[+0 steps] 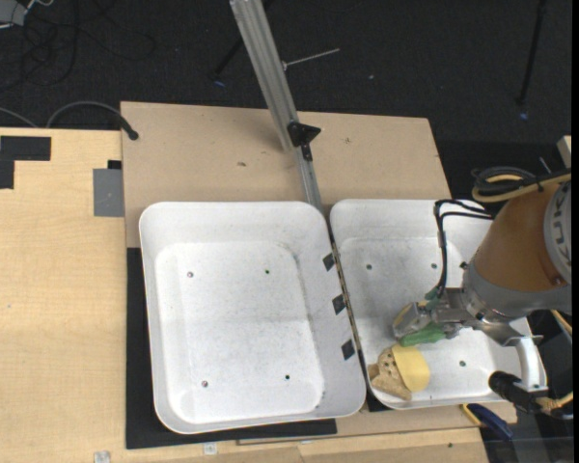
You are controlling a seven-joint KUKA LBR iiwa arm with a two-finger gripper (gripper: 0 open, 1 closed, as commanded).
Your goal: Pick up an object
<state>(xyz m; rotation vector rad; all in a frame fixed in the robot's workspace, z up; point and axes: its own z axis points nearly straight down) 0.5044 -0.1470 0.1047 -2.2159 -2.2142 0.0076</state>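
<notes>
Camera view: the right bin (386, 230) contains a yellow-and-tan object (403, 369) near its front edge and a green object (427, 335). The gripper (420, 321) sits low at the green object; its finger state cannot be determined. The left bin (174, 225) adjoins it.

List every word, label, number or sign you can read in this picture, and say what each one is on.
No text can be read with certainty.
Arm: dark marks on the grey band at the right edge may be letters, but they are cut off and too blurred to read.
Right bin, left bin, yellow object and green object: no lettering visible.
</notes>
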